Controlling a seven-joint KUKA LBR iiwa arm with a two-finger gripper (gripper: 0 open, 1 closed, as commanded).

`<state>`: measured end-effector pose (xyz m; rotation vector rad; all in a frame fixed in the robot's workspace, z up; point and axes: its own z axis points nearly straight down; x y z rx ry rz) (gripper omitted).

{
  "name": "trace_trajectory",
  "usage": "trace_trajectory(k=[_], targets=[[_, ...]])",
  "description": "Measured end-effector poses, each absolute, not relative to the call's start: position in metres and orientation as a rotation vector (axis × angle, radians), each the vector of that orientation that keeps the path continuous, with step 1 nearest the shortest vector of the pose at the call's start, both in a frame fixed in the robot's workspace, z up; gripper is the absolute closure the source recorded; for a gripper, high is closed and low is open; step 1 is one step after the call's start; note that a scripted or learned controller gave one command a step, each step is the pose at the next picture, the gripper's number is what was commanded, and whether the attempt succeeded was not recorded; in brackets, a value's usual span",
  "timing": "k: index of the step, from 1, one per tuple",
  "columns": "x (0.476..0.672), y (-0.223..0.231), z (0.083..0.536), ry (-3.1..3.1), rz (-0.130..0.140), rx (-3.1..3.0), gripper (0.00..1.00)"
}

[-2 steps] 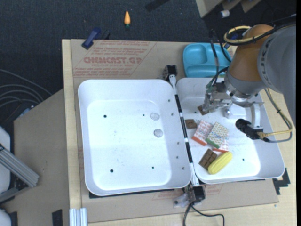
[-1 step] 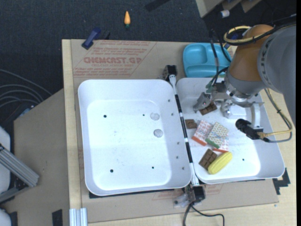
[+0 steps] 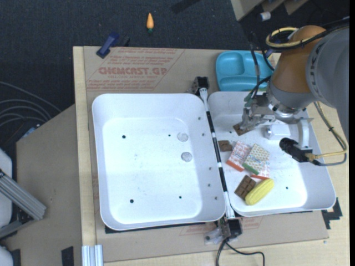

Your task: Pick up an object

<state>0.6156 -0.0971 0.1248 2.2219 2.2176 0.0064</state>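
1 "CHEMCAST GP" print on board (image 3: 133, 68)

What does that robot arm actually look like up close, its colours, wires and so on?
The arm is thick, rounded and grey, with a broad orange band above the wrist. Below that sits a silvery metal gripper. Thin black cables run alongside it, a yellowish cable loops near the top, and a black fitting hangs to the side.

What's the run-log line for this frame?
arm: over right white bin | gripper: low by small brown block | yellow corn cob: in bin | lift: unconfirmed
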Motion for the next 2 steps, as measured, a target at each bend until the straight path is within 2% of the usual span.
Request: trace_trajectory(k=[1, 2], targets=[[0.616, -0.097, 0.125, 2.218, 0.006, 2.222, 0.00], [0.616, -0.097, 0.135, 2.217, 0.008, 2.221, 1.00]])
